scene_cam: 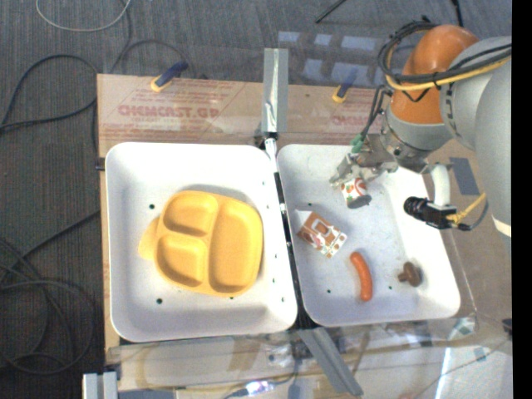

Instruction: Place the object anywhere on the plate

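We are positioning the tool [359, 175] over a small red-and-white packet [356, 191] near the right bin's far edge; its grip we cannot tell. The yellow compartmented plastic plate [209, 241] in the left bin is carrying nothing: placement remains.

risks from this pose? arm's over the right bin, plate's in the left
1. The gripper sits at a small red-and-white object; a firm hold isn't visible, so it may lift without it.
2. The carry to the yellow plate crosses the divider between bins; a low pass could catch it.
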Robot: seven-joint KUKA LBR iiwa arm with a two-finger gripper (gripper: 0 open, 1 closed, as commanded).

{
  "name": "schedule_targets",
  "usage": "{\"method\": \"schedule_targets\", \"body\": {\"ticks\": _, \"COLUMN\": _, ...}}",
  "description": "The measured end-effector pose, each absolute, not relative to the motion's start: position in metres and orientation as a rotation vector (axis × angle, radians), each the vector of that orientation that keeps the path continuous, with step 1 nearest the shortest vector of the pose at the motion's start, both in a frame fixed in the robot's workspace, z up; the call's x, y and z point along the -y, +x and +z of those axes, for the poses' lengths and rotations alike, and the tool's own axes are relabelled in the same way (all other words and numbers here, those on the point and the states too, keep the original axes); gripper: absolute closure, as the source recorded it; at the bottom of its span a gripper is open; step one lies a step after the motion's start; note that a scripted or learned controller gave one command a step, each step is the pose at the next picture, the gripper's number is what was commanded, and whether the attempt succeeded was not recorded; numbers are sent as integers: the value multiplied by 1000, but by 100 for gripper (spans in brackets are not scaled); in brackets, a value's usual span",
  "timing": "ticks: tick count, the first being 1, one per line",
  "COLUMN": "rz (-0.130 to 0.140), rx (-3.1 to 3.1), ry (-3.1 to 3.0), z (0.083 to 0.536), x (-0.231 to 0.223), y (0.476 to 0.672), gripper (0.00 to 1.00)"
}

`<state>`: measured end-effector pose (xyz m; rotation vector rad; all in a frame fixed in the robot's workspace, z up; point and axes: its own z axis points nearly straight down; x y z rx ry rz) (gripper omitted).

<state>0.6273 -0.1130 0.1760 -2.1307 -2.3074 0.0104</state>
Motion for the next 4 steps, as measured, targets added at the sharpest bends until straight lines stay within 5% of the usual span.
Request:
{"method": "schedule_targets", "body": {"ticks": 1, "rz": 8, "rx": 2426, "ry": -1995, "z": 180, "x": 48, "y": 643, "gripper": 100}}
{"method": "schedule_targets", "body": {"ticks": 2, "rz": 8, "rx": 2282, "ry": -2153, "z": 208, "x": -29, "y": 608, "gripper": 100}}
{"method": "schedule_targets", "body": {"ticks": 3, "rz": 11, "rx": 2340, "ry": -2091, "z": 179, "x": -87, "y": 603, "gripper": 100}}
{"method": "schedule_targets", "body": {"ticks": 4, "rz": 10, "rx": 2340, "ry": -2091, "z": 179, "x": -87, "y": 603, "gripper": 0}}
